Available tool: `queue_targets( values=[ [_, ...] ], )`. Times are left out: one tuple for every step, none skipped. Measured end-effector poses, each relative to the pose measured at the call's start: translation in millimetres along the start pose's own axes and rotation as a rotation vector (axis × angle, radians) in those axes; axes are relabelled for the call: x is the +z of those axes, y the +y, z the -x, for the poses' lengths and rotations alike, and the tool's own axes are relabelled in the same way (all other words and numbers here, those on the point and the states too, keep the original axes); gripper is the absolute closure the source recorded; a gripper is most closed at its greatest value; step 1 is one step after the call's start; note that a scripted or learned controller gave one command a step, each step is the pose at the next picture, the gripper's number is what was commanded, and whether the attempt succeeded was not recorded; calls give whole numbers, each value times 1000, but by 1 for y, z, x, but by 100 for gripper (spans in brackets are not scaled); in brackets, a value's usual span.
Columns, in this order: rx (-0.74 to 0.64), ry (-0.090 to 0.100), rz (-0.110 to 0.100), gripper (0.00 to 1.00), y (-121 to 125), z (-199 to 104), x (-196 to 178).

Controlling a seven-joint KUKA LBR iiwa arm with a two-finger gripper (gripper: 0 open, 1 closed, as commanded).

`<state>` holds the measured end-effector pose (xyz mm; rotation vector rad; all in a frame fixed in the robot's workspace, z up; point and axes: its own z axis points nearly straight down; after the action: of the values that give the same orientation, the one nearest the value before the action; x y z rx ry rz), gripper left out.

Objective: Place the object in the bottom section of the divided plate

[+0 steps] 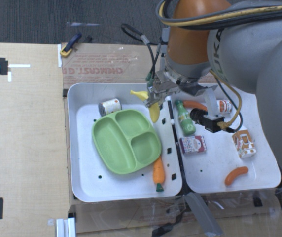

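The green divided plate (126, 140) lies in the left bin (82, 181), with two sections on its left and top and a smaller one at the lower right. My gripper (153, 98) hangs over the plate's upper right rim, below the orange band. A yellow banana (154, 113) sticks out on both sides of the fingers: one end points left toward the bin's back wall, the other droops down over the plate's rim. The gripper is shut on the banana. The banana's middle is hidden by the fingers.
A white can (110, 106) lies just above the plate and a carrot (158, 172) at its lower right. The right bin (264, 181) holds a green bottle (184, 118), a pink carton (193, 144), a small box (244, 144) and a sausage (236, 175).
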<state>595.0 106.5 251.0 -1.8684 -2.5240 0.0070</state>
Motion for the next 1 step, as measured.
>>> queue_targets(
  values=[
    [58,0,-1,100,0,-60,-2]
  ],
)
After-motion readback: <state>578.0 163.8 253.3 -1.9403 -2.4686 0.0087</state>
